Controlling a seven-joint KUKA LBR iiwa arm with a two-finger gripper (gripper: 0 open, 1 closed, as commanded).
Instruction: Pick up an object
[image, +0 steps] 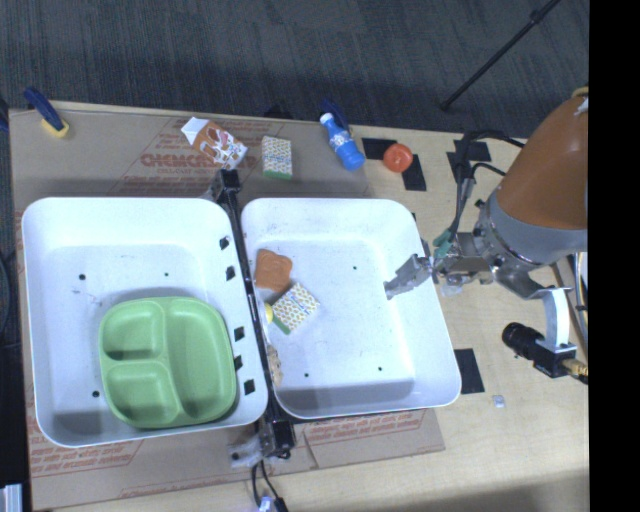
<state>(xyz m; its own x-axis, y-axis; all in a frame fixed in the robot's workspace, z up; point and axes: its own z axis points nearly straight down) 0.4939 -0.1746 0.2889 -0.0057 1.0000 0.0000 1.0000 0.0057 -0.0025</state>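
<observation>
Right bin (400, 380): wide open floor through middle and right. Only obstacles crowd left wall: orange block (272, 268) touching patterned block (295, 308). Left bin (50, 260): green divided tray (165, 360) fills lower floor; upper strip free.

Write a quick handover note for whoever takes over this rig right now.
Gripper: over the right bin's right side, nothing between its fingers.
Right bin, by its left wall: an orange-brown block and a patterned block, touching.
Left bin: a green divided tray.
Done: nothing picked up yet.
Left: reach an object, grasp and lift it.
</observation>
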